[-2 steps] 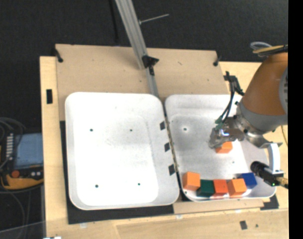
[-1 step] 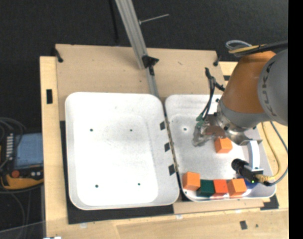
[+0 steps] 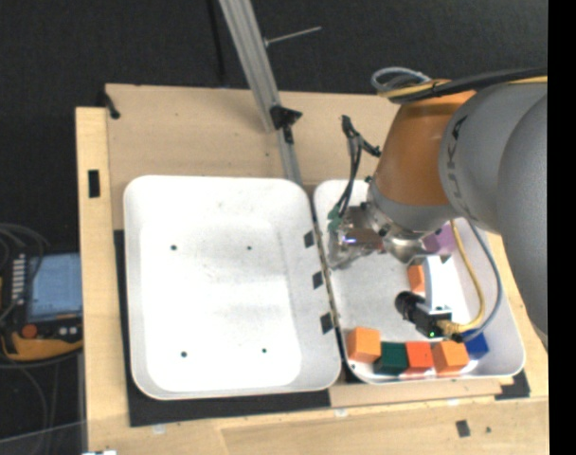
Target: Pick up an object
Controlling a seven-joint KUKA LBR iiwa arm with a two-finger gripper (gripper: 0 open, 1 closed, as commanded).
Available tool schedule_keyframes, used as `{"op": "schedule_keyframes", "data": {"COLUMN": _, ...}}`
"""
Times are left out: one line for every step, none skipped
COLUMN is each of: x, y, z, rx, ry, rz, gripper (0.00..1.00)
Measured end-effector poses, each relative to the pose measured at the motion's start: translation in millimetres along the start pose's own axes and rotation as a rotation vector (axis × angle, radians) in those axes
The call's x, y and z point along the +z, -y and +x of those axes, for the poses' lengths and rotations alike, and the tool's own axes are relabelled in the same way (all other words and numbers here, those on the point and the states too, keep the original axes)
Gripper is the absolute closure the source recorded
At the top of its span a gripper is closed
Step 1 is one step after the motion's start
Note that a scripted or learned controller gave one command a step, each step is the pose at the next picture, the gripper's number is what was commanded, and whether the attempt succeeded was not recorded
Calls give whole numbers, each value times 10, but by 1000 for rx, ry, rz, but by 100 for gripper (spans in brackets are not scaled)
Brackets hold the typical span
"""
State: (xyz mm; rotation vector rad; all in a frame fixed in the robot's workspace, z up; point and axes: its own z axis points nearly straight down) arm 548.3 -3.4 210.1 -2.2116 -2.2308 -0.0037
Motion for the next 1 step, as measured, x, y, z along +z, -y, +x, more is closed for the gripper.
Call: {"op": "schedule_keyframes", "data": {"x": -163, "y": -207, "z": 516, "rx": 0, "ry": 0, "rz": -1, "gripper": 100}}
